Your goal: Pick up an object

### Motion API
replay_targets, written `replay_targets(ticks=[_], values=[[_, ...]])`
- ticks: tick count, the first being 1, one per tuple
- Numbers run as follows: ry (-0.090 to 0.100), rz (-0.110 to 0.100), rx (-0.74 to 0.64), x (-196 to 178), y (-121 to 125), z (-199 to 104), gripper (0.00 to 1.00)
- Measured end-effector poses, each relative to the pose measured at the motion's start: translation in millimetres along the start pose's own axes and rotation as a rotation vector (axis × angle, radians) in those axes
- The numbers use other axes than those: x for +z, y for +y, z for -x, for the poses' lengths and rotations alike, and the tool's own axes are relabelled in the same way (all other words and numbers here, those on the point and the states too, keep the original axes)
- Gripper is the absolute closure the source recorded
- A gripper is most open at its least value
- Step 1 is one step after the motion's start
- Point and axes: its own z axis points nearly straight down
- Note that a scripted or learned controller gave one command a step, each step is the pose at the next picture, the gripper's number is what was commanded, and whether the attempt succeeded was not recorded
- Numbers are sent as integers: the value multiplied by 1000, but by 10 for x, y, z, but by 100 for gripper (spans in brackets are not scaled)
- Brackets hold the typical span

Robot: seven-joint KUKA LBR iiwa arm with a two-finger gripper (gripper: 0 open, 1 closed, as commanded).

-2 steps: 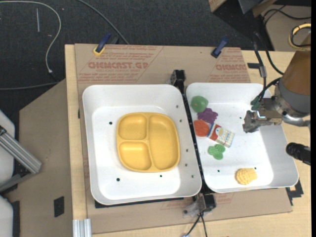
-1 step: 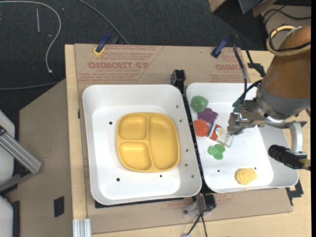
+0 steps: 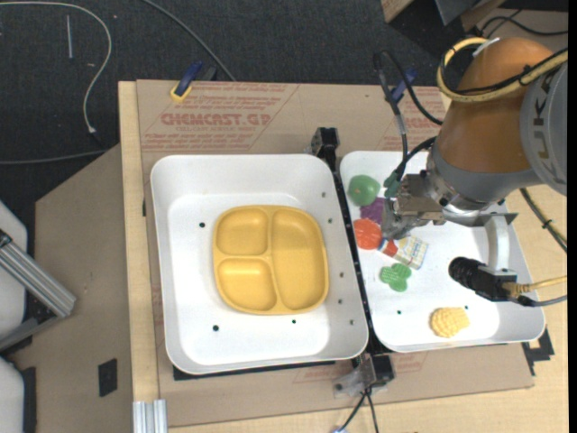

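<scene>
Gripper (image 3: 394, 226) hangs low over the right shallow white bin (image 3: 505, 327); whether it is spread or pinching cannot be told. Just beside it on the left lies one orange-red rounded plastic toy (image 3: 367, 234), touching one purple piece (image 3: 372, 212). One green ball (image 3: 363, 188) sits farther; one yellow corn-shaped toy (image 3: 448, 321) nearer.

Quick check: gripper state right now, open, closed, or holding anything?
Two-finger gripper: cannot be told; it sits low in the right white bin, by the orange round toy.
</scene>
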Motion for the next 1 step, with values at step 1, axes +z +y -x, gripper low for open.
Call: replay_targets(ticks=[1], values=[[1,-7,1,147,-30,-481,100]])
